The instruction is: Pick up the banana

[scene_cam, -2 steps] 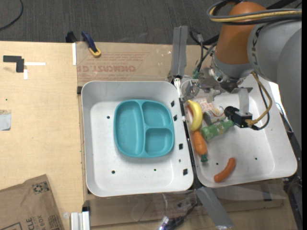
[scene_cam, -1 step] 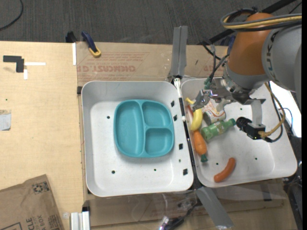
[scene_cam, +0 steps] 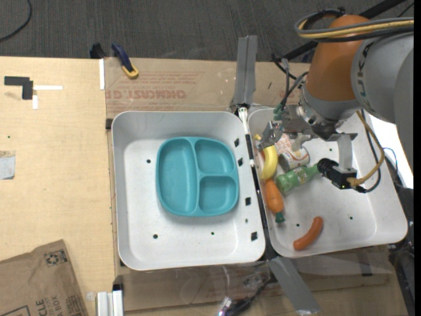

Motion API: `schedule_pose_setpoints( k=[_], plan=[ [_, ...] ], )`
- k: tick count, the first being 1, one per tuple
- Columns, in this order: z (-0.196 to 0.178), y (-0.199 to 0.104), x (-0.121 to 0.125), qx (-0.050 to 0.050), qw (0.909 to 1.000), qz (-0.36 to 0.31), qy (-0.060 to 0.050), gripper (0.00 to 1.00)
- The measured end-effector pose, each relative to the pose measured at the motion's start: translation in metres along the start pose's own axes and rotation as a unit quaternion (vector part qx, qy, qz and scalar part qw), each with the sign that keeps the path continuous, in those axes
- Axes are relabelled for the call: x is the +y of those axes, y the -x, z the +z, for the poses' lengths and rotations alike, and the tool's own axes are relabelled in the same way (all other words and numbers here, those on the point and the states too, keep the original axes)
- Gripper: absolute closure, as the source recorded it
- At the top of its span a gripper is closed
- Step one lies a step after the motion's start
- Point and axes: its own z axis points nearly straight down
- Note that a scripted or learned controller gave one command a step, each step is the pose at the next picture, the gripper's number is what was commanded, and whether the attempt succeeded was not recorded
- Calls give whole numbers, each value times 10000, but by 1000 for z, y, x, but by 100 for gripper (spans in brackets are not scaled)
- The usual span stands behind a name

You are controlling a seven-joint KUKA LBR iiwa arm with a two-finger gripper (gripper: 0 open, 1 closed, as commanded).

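Banana [scene_cam: 268,162] lies in the right bin [scene_cam: 368,226], at its left wall, beside a green bottle [scene_cam: 297,177] and a carrot [scene_cam: 274,199]. Gripper [scene_cam: 279,131] sits just above its top end; can't tell the grip state. Not lifted yet; grasp and lift remain.

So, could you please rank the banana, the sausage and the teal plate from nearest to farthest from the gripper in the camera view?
1. Banana: just below the gripper, at the right bin's left edge.
2. Sausage: lower in the right bin, near its front.
3. Teal plate: in the left bin, its centre farthest left.
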Motion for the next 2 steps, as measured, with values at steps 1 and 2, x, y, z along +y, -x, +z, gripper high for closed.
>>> schedule_pose_setpoints(
  k=[1, 2],
  plan=[
    [43, 63, 6, 3, 9991, -404, 103, 0],
    [68, 67, 9, 0, 9949, -1009, 16, 0]
  ],
)
